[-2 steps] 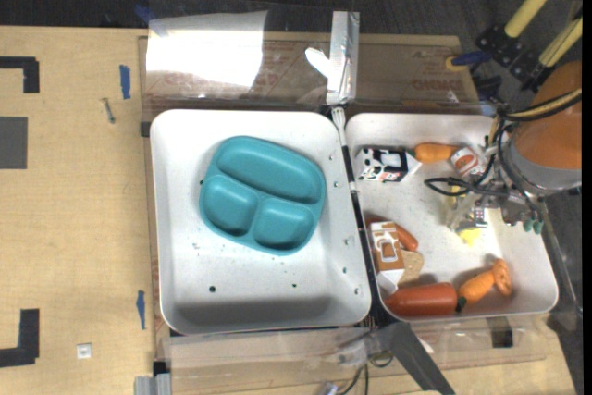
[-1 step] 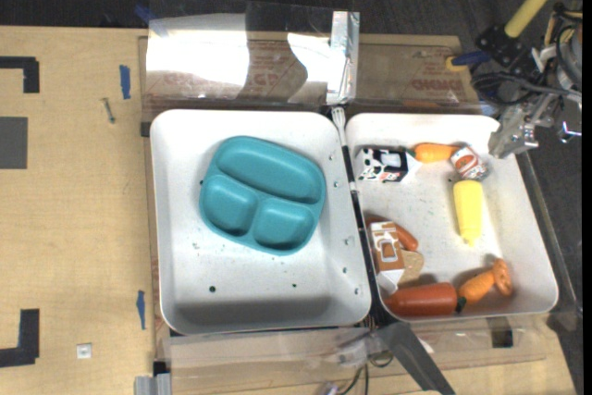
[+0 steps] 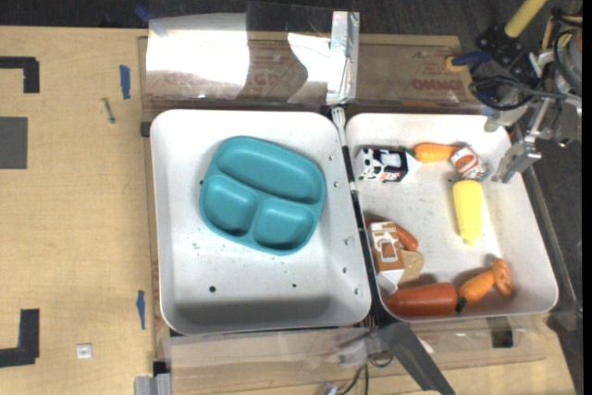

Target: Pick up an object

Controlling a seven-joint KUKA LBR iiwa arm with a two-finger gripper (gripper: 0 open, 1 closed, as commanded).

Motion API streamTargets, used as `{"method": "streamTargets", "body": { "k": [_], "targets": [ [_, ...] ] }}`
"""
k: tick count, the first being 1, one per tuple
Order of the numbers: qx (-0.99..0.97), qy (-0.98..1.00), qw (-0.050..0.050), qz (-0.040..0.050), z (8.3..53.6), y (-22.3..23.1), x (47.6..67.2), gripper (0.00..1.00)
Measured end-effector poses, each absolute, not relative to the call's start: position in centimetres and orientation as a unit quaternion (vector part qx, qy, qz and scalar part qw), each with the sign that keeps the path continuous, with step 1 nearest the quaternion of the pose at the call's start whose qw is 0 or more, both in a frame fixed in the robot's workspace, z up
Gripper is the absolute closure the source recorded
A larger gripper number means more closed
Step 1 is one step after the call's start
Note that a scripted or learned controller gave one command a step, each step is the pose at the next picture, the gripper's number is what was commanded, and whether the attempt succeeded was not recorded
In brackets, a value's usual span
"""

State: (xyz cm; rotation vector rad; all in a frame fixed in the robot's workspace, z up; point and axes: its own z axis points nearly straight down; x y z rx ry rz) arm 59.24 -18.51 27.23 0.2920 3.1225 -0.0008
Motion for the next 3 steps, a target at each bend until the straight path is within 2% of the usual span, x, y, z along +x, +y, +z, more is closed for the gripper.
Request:
{"method": "streamTargets", "body": {
  "k": [1,2,3],
  "targets": [
    [0.183,0.983,-0.003,0.0006,11.9,-18.4,56.9,0.00],
    [0.235,0.972,0.004,0.0007,8.8,-19.6,55.9,0.00],
    [0.293,0.956,0.005,0.0004,8.9,-17.6,53.6,0.00]
  ]
}}
